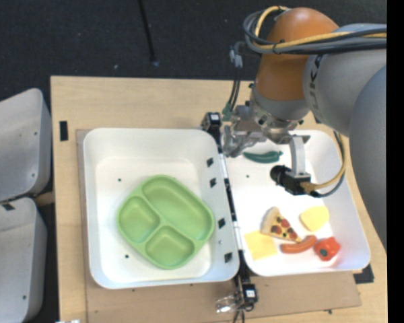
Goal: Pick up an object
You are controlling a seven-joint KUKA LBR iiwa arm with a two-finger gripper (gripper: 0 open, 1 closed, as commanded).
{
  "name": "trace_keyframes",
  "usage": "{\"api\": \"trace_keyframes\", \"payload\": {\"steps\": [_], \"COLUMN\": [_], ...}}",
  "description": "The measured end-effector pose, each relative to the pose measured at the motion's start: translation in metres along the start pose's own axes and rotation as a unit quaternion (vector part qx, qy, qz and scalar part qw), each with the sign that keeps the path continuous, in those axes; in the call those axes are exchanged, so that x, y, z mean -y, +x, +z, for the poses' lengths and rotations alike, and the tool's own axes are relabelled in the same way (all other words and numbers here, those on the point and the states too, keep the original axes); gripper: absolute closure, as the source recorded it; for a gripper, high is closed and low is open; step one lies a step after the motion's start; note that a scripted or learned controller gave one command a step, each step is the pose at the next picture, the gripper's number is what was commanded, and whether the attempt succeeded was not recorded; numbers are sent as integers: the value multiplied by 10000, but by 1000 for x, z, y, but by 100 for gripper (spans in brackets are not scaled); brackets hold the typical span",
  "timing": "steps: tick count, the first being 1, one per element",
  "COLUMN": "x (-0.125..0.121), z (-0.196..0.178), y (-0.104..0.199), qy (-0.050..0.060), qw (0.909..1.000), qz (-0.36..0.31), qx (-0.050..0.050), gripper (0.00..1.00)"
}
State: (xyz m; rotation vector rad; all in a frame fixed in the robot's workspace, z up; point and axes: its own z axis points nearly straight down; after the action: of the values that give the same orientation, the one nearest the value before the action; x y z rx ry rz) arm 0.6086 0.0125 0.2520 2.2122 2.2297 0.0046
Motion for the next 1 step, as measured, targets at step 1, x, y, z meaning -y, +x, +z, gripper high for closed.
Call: {"api": "trace_keyframes", "payload": {"steps": [1], "x": [5], "z": [14], "y": [58], "qy": [19], "qw": [10000], "qz": [5], "qx": [4], "gripper": [100]}}
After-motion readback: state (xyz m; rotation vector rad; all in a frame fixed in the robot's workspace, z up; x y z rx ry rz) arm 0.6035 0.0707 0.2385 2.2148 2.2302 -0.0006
